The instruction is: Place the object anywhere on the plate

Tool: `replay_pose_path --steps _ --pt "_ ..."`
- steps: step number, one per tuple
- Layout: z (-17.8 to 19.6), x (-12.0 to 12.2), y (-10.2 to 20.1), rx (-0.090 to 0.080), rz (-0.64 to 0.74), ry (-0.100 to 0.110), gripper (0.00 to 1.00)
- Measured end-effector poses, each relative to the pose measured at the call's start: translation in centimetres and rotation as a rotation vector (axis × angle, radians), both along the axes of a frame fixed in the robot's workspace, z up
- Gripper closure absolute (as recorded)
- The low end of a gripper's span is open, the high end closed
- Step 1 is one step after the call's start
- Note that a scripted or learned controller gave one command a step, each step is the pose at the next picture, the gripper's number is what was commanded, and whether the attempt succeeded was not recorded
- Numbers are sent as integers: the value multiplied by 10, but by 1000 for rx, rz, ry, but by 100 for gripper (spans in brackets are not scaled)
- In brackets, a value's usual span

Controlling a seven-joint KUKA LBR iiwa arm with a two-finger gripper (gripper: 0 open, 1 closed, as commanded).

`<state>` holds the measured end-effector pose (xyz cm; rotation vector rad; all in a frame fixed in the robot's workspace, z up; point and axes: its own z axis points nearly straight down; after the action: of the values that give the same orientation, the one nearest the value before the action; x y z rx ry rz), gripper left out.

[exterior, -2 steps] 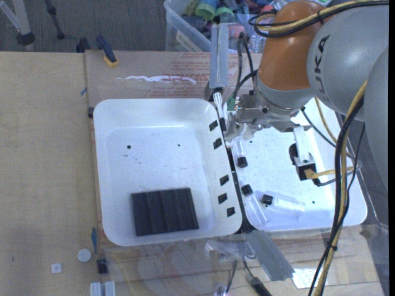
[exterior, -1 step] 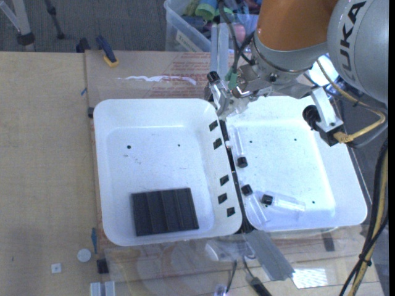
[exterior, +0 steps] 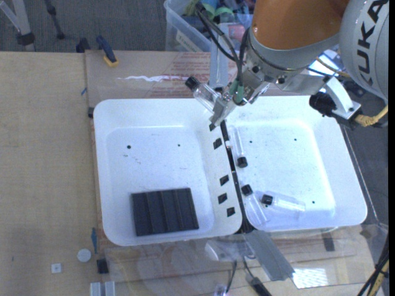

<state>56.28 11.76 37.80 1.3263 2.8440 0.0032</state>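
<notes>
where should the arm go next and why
Probably down and toward the near side of the right bin, onto the clear syringe-like object. It lies loose there, while the gripper hangs above the ridge between the bins. The dark ribbed plate in the left bin bears nothing yet.

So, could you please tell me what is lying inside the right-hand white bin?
Inside the right-hand shallow white bin lies a clear plastic syringe-like object with a black tip, near its front. The grey arm covers the bin's far left corner.
</notes>
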Motion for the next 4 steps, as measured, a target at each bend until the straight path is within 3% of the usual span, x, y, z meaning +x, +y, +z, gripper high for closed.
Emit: replay_pose_path --steps 1,2,3,4 --pt "12 -15 61 1 -1 0 100" --pt "12 -15 61 1 -1 0 0" --pt "-127 -24 93 0 -105 5 0" --pt "-117 -23 92 1 -109 3 100"
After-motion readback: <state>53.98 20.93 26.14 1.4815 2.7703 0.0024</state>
